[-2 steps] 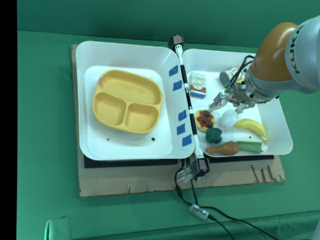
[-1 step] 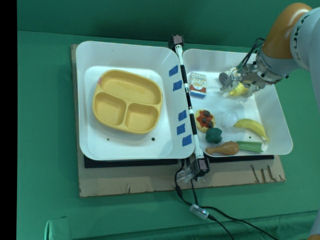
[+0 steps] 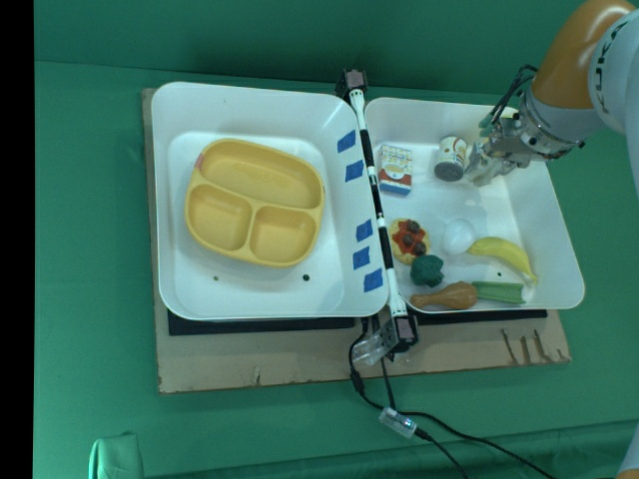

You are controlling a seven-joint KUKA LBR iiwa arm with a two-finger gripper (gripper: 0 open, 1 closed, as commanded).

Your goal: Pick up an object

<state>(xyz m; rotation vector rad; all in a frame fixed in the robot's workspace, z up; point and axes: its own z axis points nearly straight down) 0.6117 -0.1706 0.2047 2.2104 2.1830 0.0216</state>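
Note:
In the right bin (image 3: 544,218) lie a small can (image 3: 451,158), a red-and-white carton (image 3: 395,169), a white egg-like ball (image 3: 458,236), a banana (image 3: 503,255), a small pizza piece (image 3: 408,239), a green broccoli (image 3: 427,270), a chicken drumstick (image 3: 447,295) and a leek (image 3: 501,291). My gripper (image 3: 486,168) hangs at the bin's back right part, just right of the can, fingers pointing down to the left. Nothing shows between its fingers.
The left bin (image 3: 180,118) holds a yellow divided plate (image 3: 256,202). A black-and-white bar with blue tape marks (image 3: 371,183) runs between the bins. Cables (image 3: 419,427) trail off the front of the cardboard base.

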